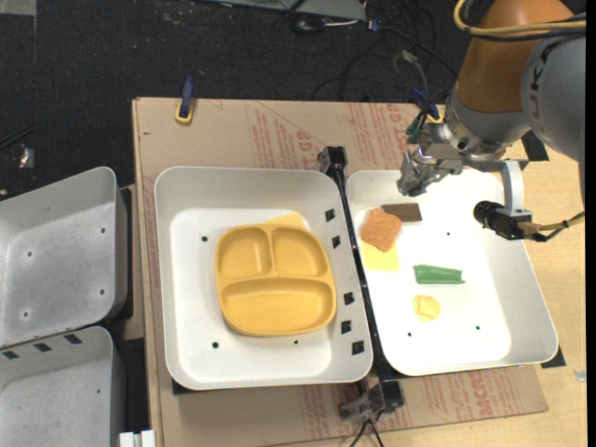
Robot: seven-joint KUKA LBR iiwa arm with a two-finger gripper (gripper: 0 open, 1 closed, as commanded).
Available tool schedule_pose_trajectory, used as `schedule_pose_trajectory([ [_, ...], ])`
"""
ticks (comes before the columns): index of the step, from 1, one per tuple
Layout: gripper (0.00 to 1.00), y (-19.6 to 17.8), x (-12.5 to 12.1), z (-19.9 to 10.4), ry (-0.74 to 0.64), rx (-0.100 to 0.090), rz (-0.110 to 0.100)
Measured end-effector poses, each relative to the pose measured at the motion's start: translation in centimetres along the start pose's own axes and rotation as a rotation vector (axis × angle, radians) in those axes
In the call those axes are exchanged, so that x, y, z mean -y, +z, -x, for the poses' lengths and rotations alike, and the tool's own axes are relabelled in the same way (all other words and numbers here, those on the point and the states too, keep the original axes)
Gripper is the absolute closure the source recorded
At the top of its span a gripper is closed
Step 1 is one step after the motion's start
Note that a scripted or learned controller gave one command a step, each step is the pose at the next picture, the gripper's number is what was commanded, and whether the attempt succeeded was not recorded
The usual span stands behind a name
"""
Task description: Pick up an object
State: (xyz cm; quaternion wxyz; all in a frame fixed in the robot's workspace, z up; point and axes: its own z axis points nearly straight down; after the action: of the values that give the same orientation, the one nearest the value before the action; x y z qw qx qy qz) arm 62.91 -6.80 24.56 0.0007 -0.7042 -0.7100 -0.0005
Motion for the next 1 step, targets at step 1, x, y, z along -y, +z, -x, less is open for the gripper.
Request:
schedule_pose_trajectory([
  [1,1.00,-0.63,-0.34,-5.30,0.000,0.000,0.002],
])
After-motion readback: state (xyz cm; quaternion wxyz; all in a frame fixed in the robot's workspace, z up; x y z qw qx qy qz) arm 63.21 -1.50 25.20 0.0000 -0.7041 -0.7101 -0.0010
